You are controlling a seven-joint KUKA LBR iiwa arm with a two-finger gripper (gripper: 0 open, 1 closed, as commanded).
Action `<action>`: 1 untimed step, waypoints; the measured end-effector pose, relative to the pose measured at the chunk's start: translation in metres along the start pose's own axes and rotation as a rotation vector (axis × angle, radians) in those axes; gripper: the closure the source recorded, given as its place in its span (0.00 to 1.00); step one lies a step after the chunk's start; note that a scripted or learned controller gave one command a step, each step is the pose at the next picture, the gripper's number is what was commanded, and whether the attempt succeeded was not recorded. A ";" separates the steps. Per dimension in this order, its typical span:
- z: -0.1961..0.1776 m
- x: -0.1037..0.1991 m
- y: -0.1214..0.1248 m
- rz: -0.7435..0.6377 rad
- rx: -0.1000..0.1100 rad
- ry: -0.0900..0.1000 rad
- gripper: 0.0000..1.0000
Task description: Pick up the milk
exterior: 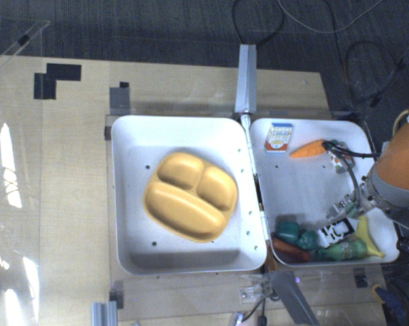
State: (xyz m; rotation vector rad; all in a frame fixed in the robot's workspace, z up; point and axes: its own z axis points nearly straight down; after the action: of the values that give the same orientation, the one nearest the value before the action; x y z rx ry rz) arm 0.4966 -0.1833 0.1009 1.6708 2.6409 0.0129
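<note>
A pale wooden table [62,202] fills the scene, dark carpet behind it, and two shallow white bins sit side by side. The left bin [126,250] carries one thing, a big yellow loaf of bread [191,195] lying in its middle. The right bin [306,189] is busier. Up at its far edge lies one small milk carton [278,137], flat, near the left wall, and just beside it one orange carrot [306,150]. Down along the near edge there's a cluster: one teal piece [289,231], one red piece [293,251], one green bottle [344,250], one yellow banana [365,236] and one small black-and-white item [333,232]. The arm [398,168] comes in from the right, and its pincer [344,212] hangs over that near cluster, well apart from the milk; whether the pincer is open or closed, I cannot tell.
</note>
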 end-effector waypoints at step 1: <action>0.000 0.000 0.000 0.000 0.000 0.000 0.00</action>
State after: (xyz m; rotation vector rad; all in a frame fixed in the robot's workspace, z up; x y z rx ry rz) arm 0.4965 -0.1833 0.1009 1.6710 2.6410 0.0128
